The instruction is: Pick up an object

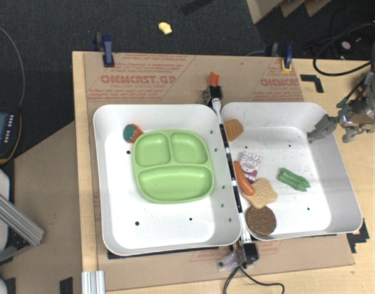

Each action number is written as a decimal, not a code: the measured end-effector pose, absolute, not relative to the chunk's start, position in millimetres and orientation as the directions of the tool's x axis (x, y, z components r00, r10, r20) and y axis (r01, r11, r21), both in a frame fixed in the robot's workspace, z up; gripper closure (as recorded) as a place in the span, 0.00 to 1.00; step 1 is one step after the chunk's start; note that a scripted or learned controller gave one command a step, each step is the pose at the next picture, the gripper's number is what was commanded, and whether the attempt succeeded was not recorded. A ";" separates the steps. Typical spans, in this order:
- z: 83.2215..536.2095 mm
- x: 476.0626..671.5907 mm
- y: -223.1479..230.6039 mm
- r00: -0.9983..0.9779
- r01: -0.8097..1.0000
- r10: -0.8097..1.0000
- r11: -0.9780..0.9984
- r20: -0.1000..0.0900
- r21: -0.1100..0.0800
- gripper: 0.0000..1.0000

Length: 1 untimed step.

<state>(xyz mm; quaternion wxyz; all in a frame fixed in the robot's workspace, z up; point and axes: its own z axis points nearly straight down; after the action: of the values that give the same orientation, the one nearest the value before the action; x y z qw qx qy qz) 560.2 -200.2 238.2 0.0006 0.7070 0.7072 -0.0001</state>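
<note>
On the counter, left to right. Left bin: green divided plate at centre; small red-and-green toy at its 10 o'clock. Right bin: tan bread piece at 11 o'clock; along the left wall a pink-and-white packet, orange sausage, tan cracker and brown round cookie, all crowded together; green pepper apart, near centre. Claw: at the bin's 2 o'clock rim, holding nothing; finger state cannot be told. Step: approach, nothing picked yet. Next: descend on one item; the pepper looks least obstructed, the cluster risks a fouled grasp.
</note>
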 end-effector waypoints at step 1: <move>77.7 562.0 -191.8 -0.001 1.000 1.000 0.001 0.003 -0.010 0.00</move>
<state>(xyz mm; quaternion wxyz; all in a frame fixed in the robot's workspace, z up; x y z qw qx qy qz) 562.0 -191.8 77.7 -0.0046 0.7068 0.7074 -0.0023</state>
